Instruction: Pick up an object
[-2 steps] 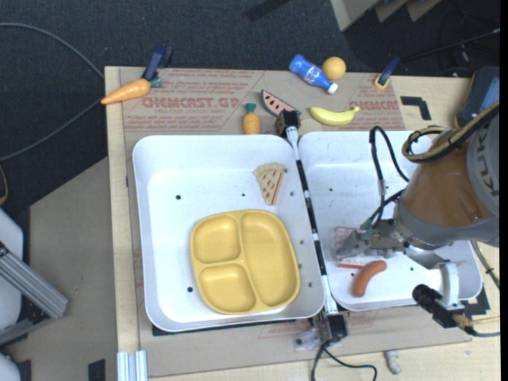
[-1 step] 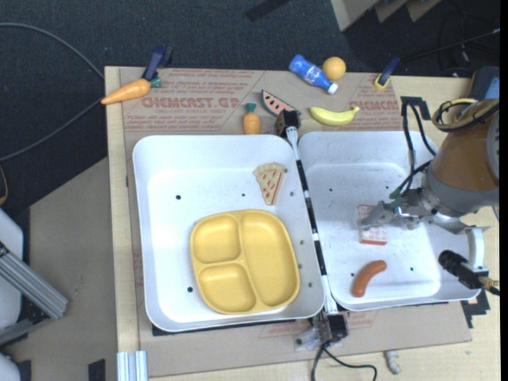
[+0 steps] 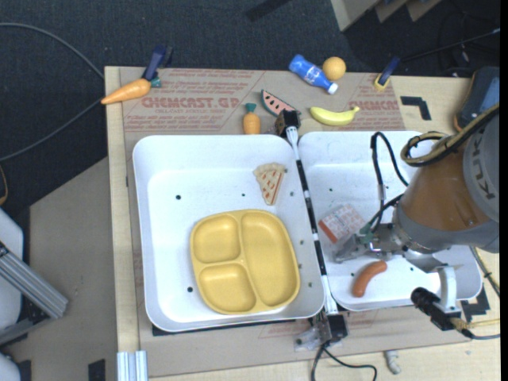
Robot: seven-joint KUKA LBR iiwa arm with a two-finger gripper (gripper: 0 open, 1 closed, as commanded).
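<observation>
Two white bins sit side by side on the bench (image 3: 119, 213). Left bin (image 3: 159, 189) holds a yellow tray (image 3: 242, 260) with three compartments, and a waffle slice (image 3: 270, 182) near its upper right corner. Arm (image 3: 452, 205) comes in from the right over the right bin (image 3: 341, 153), orange band above the wrist. Gripper (image 3: 351, 248) is low in the right bin, fingers narrowly apart with nothing visibly between them. Its tips are just below a small red-and-white packet (image 3: 340, 223) and just above left of a sausage (image 3: 369, 278); contact with either can't be told. Along the bench's back edge: carrot (image 3: 127, 93) at left, small carrot (image 3: 252, 122), watermelon slice (image 3: 275, 102), banana (image 3: 333, 116), blue bottle (image 3: 311, 73), orange (image 3: 334, 67).
</observation>
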